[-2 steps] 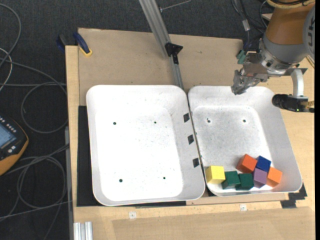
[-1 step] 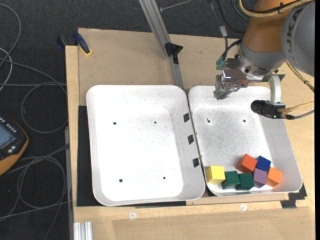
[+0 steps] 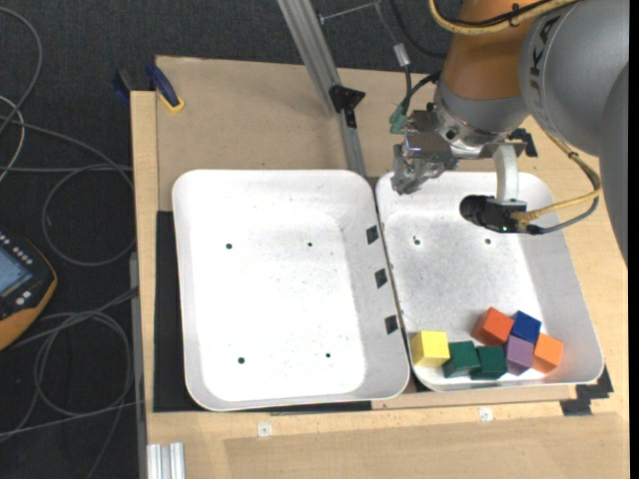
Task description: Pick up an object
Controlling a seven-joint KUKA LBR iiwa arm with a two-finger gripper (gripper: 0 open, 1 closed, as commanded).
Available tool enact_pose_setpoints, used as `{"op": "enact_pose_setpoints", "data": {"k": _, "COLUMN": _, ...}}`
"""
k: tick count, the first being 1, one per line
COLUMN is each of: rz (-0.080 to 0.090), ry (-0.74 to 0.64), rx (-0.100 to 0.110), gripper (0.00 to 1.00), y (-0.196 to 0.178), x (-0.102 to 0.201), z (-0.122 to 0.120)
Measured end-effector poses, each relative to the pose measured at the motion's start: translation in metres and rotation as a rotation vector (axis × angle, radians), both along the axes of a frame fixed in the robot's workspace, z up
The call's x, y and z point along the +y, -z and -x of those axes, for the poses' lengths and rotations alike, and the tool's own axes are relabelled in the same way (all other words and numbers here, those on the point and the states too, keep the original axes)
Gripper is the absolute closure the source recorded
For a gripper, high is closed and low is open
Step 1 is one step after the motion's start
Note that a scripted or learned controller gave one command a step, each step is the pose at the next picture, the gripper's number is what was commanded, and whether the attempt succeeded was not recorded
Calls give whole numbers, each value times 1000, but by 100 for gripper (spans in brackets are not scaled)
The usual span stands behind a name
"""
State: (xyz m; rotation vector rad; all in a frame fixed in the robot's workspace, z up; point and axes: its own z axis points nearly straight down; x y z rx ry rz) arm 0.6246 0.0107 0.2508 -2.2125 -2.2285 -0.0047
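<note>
At near corner of right bin (image 3: 559, 267): cluster of blocks, yellow block (image 3: 431, 346) at left end, row running left-right along near wall. Gripper (image 3: 411, 173) well apart, over bin's far-left corner; opening cannot tell, nothing seen held. Blocks lie toward camera, slightly right.

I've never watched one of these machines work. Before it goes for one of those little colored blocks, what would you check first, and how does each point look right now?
1. Blocks in the arm's bin: ok. All sit in the right bin, at its near end.
2. A block free to take: ok. The yellow block stands slightly apart from the cluster.
3. Hand over a block: not ok. The hand is at the bin's far corner.
4. Hand empty: cannot tell.
5. Crowding: not ok. The orange block, purple block and green blocks touch.
</note>
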Motion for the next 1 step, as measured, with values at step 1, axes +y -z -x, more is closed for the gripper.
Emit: {"op": "enact_pose_setpoints", "data": {"k": 1, "rz": 0, "ry": 0, "rx": 4, "gripper": 100, "y": 11, "x": 61, "z": 8}}
